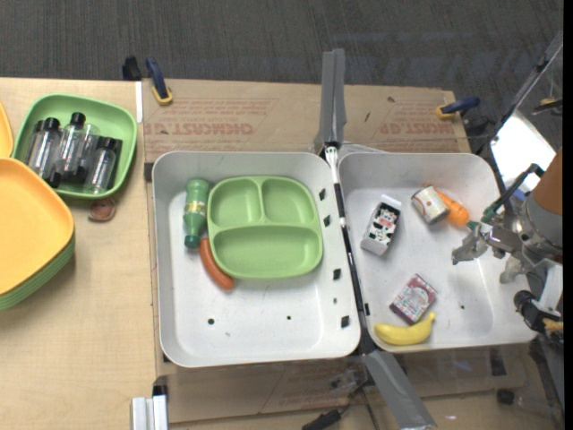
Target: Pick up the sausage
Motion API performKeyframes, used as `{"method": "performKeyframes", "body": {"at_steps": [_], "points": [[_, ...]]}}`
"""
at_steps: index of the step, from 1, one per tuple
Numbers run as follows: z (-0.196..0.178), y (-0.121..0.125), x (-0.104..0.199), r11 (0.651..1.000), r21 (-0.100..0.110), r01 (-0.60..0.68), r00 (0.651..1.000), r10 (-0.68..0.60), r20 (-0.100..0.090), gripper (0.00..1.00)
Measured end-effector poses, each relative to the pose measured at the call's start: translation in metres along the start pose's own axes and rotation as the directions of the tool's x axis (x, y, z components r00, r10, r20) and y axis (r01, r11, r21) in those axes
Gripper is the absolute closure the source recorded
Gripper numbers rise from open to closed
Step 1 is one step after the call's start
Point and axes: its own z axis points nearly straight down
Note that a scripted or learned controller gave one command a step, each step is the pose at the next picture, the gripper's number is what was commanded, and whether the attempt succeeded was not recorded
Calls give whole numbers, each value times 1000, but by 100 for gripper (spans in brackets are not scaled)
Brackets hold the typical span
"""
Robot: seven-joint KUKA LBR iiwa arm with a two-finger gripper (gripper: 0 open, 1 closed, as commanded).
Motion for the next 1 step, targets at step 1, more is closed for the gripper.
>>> {"method": "performKeyframes", "body": {"at_steps": [1], "points": [[0, 0, 0, 1000, 0, 0, 1000, 0, 0, 0]]}}
